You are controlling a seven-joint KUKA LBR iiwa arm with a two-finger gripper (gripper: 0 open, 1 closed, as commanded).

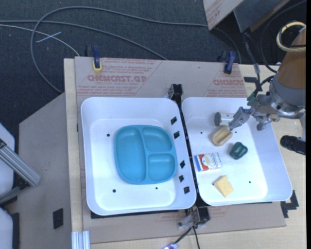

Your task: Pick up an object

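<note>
Objects: four small things lie in the right bin (pixel 272 160); a tan cylinder-like piece (pixel 221 136) near the far edge, a dark green lump (pixel 238 151) just beside it toward the right edge, a small red, white and blue carton (pixel 208 161) by the left edge, a yellow block (pixel 223 186) near the front edge.
Gripper: the gripper (pixel 236 119) hangs over the right bin's far edge, just above the tan piece; whether it is spread or pressed together cannot be told, and nothing is seen held in it.
Arm: the grey arm with its orange band (pixel 291 73) enters at the bench's far right corner.
Left bin: a white bin (pixel 92 146) carries a blue divided plate (pixel 146 154) at its middle.
Divider: a black strip with clips (pixel 182 146) runs between the two bins.
Surface: both bins rest on a brown board (pixel 121 73) printed with red lettering, held at its far edge by two blue clamps (pixel 96 56).
Room: dark carpet (pixel 29 87) lies beyond the bench, crossed by grey cables (pixel 48 36); a cardboard box (pixel 218 12) sits beyond the far edge.
</note>
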